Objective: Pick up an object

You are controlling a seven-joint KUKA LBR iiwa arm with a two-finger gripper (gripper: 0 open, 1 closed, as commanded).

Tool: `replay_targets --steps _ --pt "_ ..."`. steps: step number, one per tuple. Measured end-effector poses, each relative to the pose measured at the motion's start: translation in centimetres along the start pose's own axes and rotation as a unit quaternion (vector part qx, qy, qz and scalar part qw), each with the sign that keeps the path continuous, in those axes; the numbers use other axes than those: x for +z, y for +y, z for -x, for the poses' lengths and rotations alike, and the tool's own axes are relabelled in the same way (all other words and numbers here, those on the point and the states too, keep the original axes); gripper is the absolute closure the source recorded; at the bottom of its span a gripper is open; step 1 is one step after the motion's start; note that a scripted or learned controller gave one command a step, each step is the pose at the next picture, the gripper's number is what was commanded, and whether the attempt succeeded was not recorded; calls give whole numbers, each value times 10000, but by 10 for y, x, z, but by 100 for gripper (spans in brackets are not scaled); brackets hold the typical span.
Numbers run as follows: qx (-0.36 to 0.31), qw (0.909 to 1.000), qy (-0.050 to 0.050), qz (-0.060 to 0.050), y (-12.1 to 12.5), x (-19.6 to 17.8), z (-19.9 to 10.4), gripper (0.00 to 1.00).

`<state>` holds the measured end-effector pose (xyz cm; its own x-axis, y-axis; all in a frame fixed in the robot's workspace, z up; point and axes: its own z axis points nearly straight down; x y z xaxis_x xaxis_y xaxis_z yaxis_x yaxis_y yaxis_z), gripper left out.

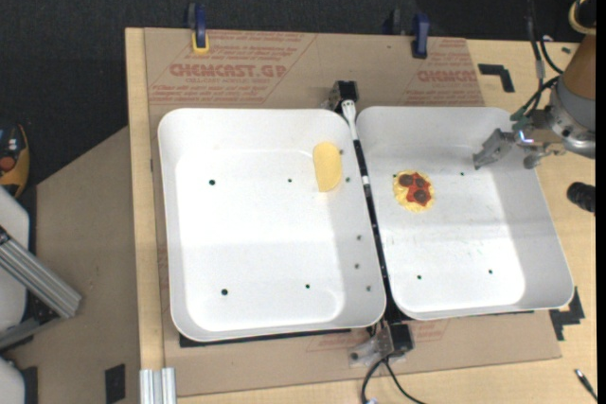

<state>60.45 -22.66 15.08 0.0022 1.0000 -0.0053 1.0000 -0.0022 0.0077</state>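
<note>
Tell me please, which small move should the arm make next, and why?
Probably move the gripper toward the view's left and down, over the round yellow-and-red object in the right bin. The gripper sits at that bin's upper right with nothing between its fingers, and this object lies nearer than the yellow piece in the left bin.

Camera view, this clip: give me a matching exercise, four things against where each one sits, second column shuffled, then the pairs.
Things:
1. yellow oblong piece
2. red and yellow round piece
3. tool
4. blue clamps

Places:
A. over the upper right corner of the right bin
B. far edge of the cardboard sheet
C. left bin, upper right part, near the divide
D. right bin, upper left part of its floor

Pairs: 1-C, 2-D, 3-A, 4-B
</note>
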Motion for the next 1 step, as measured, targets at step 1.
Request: replay_targets --steps 1 --pt "-29 10000 49 -74 -10 70 -52 0"
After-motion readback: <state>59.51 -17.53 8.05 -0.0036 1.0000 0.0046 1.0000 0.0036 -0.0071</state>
